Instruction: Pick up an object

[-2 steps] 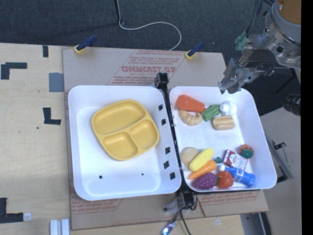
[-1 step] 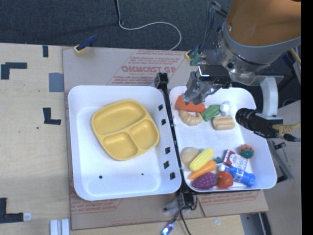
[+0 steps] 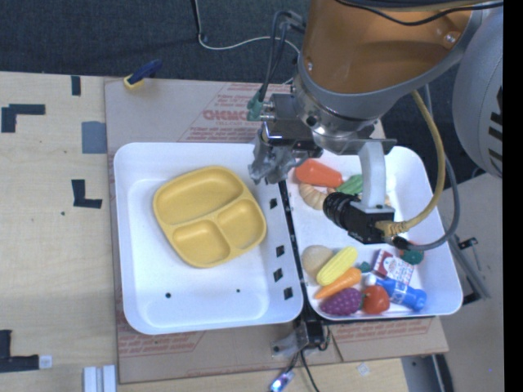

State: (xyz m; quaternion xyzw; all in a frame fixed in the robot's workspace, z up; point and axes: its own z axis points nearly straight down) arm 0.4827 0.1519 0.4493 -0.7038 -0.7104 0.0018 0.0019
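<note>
Just right of gripper [image 3: 267,168], toy carrot [image 3: 317,172].

Cardboard sheet [image 3: 176,109] w/ blue-yellow clip [image 3: 142,73] atop.

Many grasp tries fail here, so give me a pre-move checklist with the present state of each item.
1. Pincer position: above the ridge between the two bins, at the upper end, not over any toy. Not ok.
2. Pincer carrying something: cannot tell.
3. Targets available: carrot near the pincer; corn, grapes and tomato clustered at the near end of the right bin. Ok.
4. Clutter: the near-end toys touch one another, so a clean single grasp looks doubtful. Not ok.
5. Yellow divided plate: flat in the left bin, apart from the pincer. Ok.
</note>
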